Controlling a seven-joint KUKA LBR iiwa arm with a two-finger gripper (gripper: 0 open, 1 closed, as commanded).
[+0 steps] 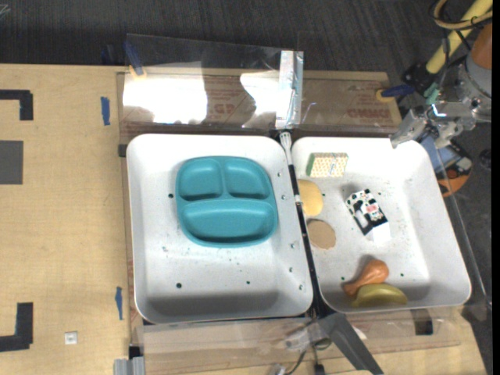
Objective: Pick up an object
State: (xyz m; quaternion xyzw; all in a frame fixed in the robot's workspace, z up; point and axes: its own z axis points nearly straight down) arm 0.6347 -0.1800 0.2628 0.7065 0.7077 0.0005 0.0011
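Claw (428,123) at the far right corner of the right bin (449,233), hanging over the rim; I cannot tell from this slant how it is set. Objects lie toward me and leftward from it, all inside the right bin. Nearest is the black-and-white block (366,209), mid-bin, its long axis running diagonally from far-left to near-right, with bare floor on every side, so I judge it the easiest target. A speckled yellow block (327,164) sits near the far wall, long axis roughly parallel to that wall. Two tan discs (311,198) lie close against the divider between bins, leaving little room on their left. An orange-and-green pear-like piece (370,284) rests against the near wall, crowded by that edge. The left bin (148,272) carries a teal tray (226,200), well apart from the claw. Reaching the mid-bin block calls for a short move down and left.
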